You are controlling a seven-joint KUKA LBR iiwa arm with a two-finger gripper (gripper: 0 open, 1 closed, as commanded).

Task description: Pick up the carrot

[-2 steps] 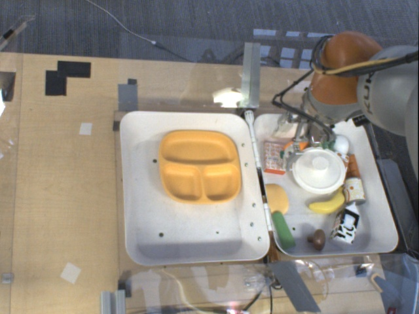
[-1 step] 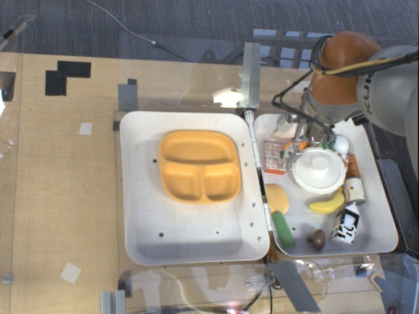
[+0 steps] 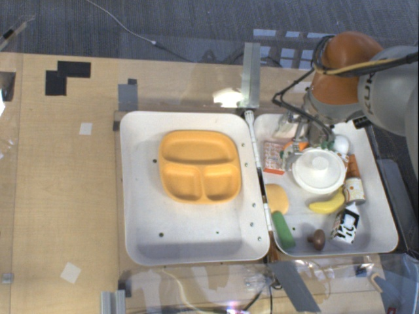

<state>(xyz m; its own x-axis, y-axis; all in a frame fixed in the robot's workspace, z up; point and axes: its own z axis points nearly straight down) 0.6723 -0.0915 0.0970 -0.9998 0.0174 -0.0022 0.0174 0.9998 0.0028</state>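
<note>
Right bin, camera view: slim orange piece, likely the carrot, lies between bowl and far wall. Pincer hangs beyond bowl; open or closed, cannot tell. Carrot looks light, stiff, smooth; grip mid-length, across.

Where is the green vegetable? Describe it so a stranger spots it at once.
Start at the right shallow white bin, crowded with small items. In its lower left corner, against the wall beside the other bin, lies the green rod-shaped plastic vegetable. It alone is green and long; its neighbours are a pale orange round piece and a dark brown ball.
</note>
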